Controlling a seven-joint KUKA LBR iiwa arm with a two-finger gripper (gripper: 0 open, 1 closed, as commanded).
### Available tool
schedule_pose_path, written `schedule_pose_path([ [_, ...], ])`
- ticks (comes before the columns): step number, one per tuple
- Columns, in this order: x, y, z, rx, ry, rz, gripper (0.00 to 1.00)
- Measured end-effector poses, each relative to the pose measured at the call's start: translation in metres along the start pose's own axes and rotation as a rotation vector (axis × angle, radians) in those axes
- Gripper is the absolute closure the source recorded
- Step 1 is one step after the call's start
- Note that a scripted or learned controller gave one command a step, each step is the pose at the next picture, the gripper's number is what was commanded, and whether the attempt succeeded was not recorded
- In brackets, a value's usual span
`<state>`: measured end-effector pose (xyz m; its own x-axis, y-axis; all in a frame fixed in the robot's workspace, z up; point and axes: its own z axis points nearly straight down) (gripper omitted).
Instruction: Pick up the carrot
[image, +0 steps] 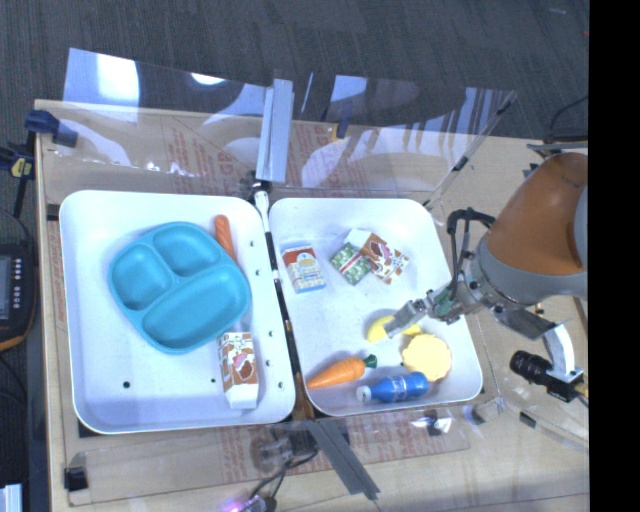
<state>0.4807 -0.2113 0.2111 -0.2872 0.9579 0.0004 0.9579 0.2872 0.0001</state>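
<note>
On my feed the left bin (75, 300) holds a blue divided plate (180, 285), with an orange sausage-shaped piece (223, 236) lying just beside its upper right edge, close to the wall between the bins. A small carton (239, 368) lies near that bin's lower right corner. Moving across to the right bin (330, 215), I see a little carton (303, 269) near its upper left, then two more small cartons (368, 257) touching each other further along the top. The carrot (338, 373) lies near the front edge of this bin, tip pointing left, green end to the right. Just beside its green end is a blue bottle (393, 388), lying on its side along the front wall. Above the bottle sits a yellow round piece (426, 354), and a smaller yellow piece (382, 327) lies just up-left of it. My tool (404, 318) sits low over that smaller yellow piece, well apart from the carrot; I cannot tell how wide it stands. The arm (535, 235) comes in from the right over the tabletop (500, 180).
</note>
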Motion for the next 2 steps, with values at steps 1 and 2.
schedule_pose_path([
  [1,0.045,0.008,0.113,0.006,0.003,0.131,0.00],
  [2,0.080,0.020,0.120,0.004,0.004,0.368,0.00],
])
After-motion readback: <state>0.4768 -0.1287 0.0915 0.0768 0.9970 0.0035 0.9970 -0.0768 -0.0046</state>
